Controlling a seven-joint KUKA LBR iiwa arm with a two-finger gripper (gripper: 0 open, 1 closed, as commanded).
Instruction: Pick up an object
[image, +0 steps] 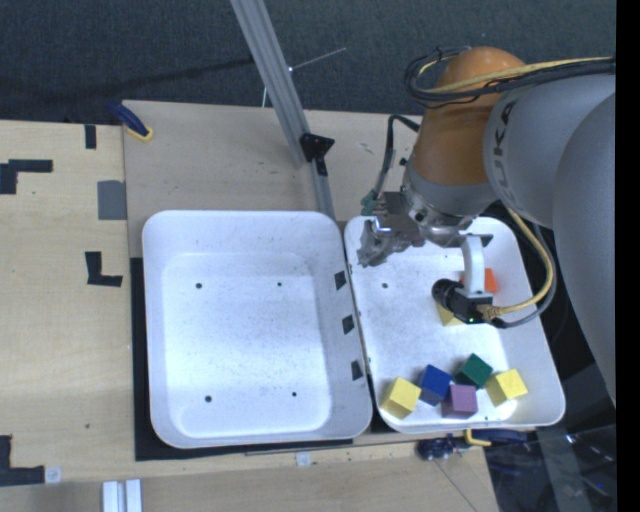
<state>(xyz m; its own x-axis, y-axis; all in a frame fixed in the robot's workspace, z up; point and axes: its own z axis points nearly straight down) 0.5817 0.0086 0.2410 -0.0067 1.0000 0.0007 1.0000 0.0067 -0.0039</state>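
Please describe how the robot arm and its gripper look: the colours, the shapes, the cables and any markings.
The arm is thick, rounded and light grey, with dark letters partly visible on its casing. Above the wrist sits a glossy orange band. Yellow and black cables loop over the band and hang down along the arm's side. The gripper is a small grey metal assembly, too blurred to show its details.

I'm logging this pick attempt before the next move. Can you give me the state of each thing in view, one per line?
gripper: over the upper left of the right bin, nothing visible between its fingers.
right bin: holds the blocks.
left bin: bare white floor showing.
yellow block: resting on bin floor.
blue block: resting, touching purple.
purple block: resting.
green block: resting.
second yellow block: resting near the bin's right rim.
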